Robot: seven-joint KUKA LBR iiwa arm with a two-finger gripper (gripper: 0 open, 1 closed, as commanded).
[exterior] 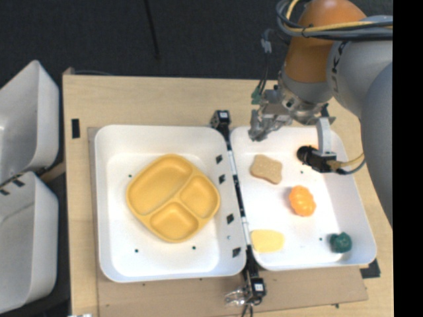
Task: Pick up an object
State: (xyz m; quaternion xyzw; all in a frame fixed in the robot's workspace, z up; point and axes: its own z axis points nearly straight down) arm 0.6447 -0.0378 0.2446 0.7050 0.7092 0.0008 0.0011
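The right bin (pixel 350 197) holds a tan bread-shaped piece (pixel 266 168), an orange fruit (pixel 302 201), a pale yellow piece (pixel 267 240) near the front left corner and a small dark green object (pixel 340 242) at the front right. My gripper (pixel 264 125) hangs over the bin's back left corner, behind the tan piece and apart from it. Nothing shows in its grasp.
In the left bin (pixel 109 243) lies a yellow divided plate (pixel 173 197). A ridge with black clips (pixel 231 190) separates the two bins. A black fitting on a cable (pixel 316 158) hangs from the arm over the right bin's back. White seats (pixel 26 124) stand at the far left.
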